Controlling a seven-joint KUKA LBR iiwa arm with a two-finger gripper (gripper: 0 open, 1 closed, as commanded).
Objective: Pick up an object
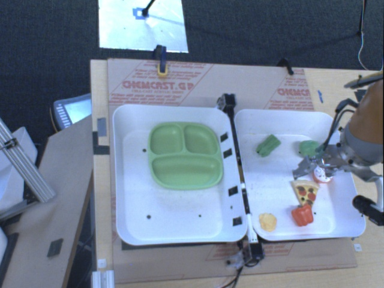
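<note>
This is a robotics lab — a test bench (198,80) covered with taped-down printed cardboard holds two white bins (129,221) clipped side by side at centre frame. Dark carpet, a trailing cable (362,23) at upper right and an aluminium rail (21,161) at left — workshop fittings, not domestic ones.

Reaches in from the right edge, grey arm (367,138) with an orange-toned band showing above the wrist. Angles down and leftward, wrist low over the right side of the scene. Ends in a two-finger gripper (311,168) pointing left and slightly toward the near side. Shows metallic fingers (302,171) as a pale, pointed shape at the tip, too small and blurred to read their spacing. Carries dark cabling looping along the far side of the wrist, and a dark fitting lower at the right, nearer than the gripper.
</note>
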